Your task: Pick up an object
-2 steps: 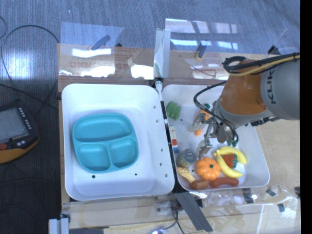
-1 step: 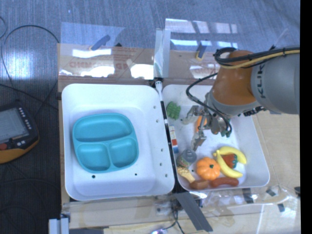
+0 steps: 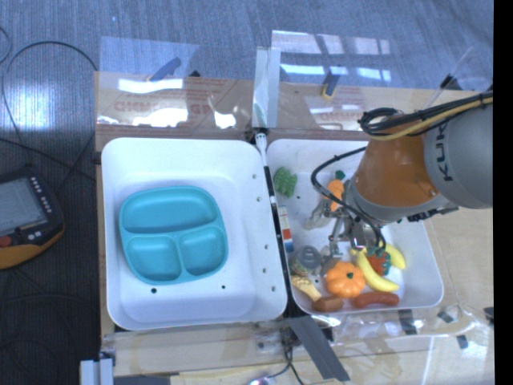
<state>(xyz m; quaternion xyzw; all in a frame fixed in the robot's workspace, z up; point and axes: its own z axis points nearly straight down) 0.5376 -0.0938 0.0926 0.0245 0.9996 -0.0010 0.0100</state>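
Bench [image 3: 184, 103] bearing two white bins [image 3: 192, 303]

A small orange pumpkin [image 3: 345, 280], a yellow banana [image 3: 375, 275] and a red sausage [image 3: 373, 299] lie together in the right bin's near corner.

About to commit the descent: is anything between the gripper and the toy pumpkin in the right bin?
Nothing visible sits between them. The gripper hangs just above the pumpkin. But the banana touches the pumpkin's right side and a sausage lies just below it, so a closing grasp could catch them.

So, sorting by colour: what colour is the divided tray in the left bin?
Turquoise blue tray, seen in the camera view.
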